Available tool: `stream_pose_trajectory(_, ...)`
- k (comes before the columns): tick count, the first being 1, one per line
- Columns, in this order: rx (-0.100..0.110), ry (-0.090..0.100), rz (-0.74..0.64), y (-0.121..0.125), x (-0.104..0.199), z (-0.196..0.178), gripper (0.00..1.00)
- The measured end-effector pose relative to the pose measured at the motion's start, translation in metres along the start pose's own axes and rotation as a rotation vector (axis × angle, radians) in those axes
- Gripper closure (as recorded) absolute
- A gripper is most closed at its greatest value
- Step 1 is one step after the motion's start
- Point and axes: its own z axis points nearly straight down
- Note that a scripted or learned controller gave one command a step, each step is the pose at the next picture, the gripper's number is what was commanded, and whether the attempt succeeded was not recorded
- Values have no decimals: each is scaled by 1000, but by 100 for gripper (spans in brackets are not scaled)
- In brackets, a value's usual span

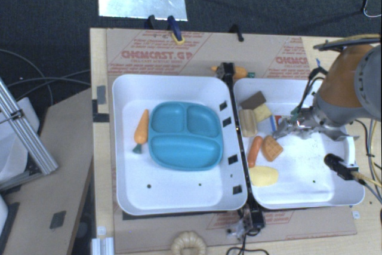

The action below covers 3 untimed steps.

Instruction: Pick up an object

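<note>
Arm low over the right bin, gripper (287, 126) close to the cluster of toy food at the bin's left side.

The gripper sits just right of the waffle-like piece (272, 148) and the small carrot (255, 151), near a blue stick (273, 123); whether its fingers are open or closed I cannot tell, and nothing is visibly held; a yellow potato-shaped piece (263, 175), a tan block (249, 122), a yellow block (262, 112) and a brown block (253, 100) crowd the same wall, which probably makes a clean grasp harder; the left bin (128, 158) holds a blue divided plate (185, 134) with a second carrot (141, 130) beside it; both bins rest on the table (155, 48).
</note>
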Motion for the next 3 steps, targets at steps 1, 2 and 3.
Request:
stream_pose_trajectory(1, -5, -1, 1, 1, -1, -13, 100)
stream_pose_trajectory(2, -7, -2, 0, 4, -5, -58, 100)
stream_pose_trajectory(3, -8, -2, -4, 2, 3, -106, 100)
